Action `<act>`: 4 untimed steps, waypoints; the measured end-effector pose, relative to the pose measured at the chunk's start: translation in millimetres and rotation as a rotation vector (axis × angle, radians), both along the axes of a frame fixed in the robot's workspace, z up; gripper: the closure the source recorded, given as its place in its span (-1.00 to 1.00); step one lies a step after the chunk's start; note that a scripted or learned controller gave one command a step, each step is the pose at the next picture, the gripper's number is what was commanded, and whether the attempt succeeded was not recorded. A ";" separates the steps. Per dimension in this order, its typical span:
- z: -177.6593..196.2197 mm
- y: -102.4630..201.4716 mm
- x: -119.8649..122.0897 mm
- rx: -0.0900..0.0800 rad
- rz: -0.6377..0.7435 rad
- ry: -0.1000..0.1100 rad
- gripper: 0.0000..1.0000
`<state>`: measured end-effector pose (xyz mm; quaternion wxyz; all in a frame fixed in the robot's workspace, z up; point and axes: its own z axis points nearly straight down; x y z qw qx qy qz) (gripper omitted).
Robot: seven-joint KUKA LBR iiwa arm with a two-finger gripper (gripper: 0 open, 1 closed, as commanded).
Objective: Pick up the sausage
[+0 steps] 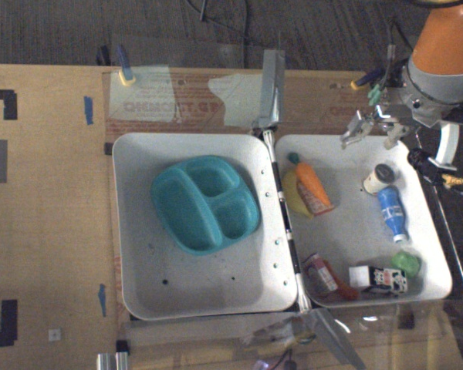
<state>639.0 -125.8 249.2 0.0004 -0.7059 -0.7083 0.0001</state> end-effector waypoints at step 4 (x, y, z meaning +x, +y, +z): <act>-163.1 -49.0 20.1 0.004 -0.555 0.056 -1.00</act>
